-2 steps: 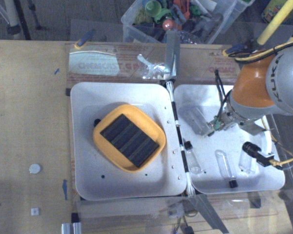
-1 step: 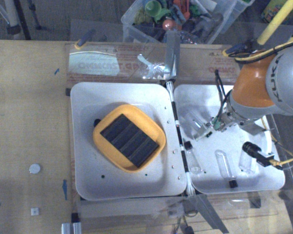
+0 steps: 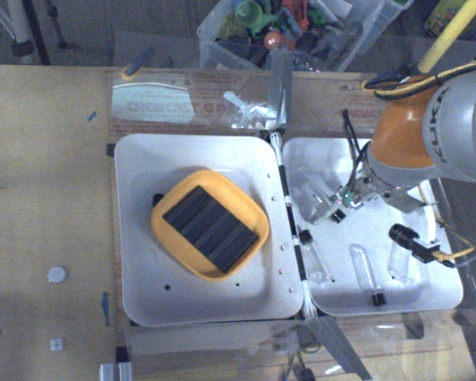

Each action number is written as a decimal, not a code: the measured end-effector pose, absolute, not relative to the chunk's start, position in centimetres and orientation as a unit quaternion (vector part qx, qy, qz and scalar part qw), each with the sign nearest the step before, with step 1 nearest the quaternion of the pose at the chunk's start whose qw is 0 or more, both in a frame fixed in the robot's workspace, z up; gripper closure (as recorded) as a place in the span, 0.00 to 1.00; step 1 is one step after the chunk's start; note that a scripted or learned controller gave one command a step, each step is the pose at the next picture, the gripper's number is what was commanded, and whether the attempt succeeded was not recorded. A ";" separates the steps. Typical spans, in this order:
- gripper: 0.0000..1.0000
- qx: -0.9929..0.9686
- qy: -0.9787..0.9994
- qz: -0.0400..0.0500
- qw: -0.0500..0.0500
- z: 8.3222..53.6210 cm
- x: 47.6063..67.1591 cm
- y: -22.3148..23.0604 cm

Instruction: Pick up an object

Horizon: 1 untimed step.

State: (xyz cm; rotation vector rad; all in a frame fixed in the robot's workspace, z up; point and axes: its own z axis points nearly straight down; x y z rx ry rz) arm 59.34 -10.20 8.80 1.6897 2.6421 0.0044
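A yellow, rounded-square object [image 3: 210, 225] with a black ribbed top lies in the middle of the left bin [image 3: 135, 292]. In the right bin [image 3: 436, 292] a clear plastic tube [image 3: 363, 267] lies near the front, with a small black piece [image 3: 378, 298] just below it. Another clear piece [image 3: 398, 262] lies to its right. My gripper [image 3: 327, 205] is low in the right bin's upper left part, above and left of the tube. Nothing shows as held in it. The grey arm with its orange band [image 3: 404, 137] comes in from the right.
A small black bit [image 3: 305, 235] sits by the divider between the bins, and a clear scrap [image 3: 317, 276] lies near it. Behind the bins are a crumpled plastic bag [image 3: 250, 113] and a clear tote of toys [image 3: 301, 14]. A white disc [image 3: 56, 275] lies on the table at left.
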 end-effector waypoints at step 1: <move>0.00 0.586 0.810 0.001 0.002 8.8 56.1 -15.1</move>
